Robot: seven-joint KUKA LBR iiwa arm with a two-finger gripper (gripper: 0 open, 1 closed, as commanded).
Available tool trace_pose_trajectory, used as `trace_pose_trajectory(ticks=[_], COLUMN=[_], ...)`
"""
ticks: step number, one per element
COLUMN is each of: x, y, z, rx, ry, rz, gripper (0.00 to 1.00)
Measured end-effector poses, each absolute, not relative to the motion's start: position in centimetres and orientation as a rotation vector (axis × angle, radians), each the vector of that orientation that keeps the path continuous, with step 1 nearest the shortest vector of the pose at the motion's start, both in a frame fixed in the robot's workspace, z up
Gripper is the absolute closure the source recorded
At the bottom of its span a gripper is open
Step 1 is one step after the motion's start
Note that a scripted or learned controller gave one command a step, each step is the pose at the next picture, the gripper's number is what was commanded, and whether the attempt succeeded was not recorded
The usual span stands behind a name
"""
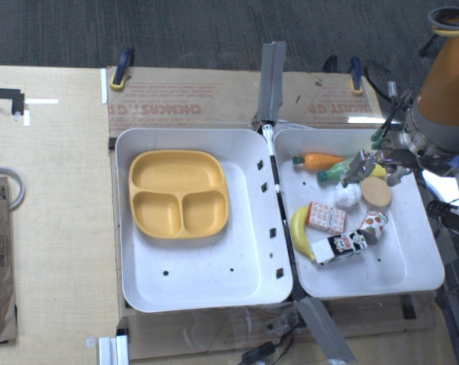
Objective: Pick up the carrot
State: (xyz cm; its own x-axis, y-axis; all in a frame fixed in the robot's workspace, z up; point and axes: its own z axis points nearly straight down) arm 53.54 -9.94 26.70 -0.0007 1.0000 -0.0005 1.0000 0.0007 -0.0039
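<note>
Because the arm (442,90) comes in from the right side, its gripper (364,166) hangs over the top part of the right bin (412,276), close to where the carrot (322,160) lies. I cannot tell if the gripper is open or closed, since the metal parts look dark and mixed up from up here. Nothing can be seen held in it.

The carrot is near the top left corner of the right bin. It is small and orange, with a green bit at its left end. It lies flat, pointing across the bin, and looks smooth like a toy. A green thing (332,175) sits just below it and may touch it, so grabbing only the carrot could be tricky.

Lower down in the same bin are a white lump (347,197), a round tan disc (377,193), a little box (326,217), a banana (301,234) and a black and white carton (345,245). They are all mixed together, I think so the arm has to pick the right one.

The left bin (138,280) holds a yellow plate (179,193) with three parts. It sits far from the carrot and is not in the way
</note>
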Motion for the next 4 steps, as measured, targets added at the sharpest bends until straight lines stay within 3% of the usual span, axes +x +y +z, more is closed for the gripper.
trace_pose_trajectory(ticks=[1,2,3,4], x=[58.2,60.3,63.8,65.9], y=[-7.1,-13.0,-12.5,-12.3], z=[19.0,19.9,20.3,18.1], rx=[-2.154,-2.158,-2.198,-2.18], ry=[-2.285,-2.285,-2.246,-2.264], rz=[0.004,0.002,0.001,0.002], gripper=[0.0,0.0,0.0,0.0])
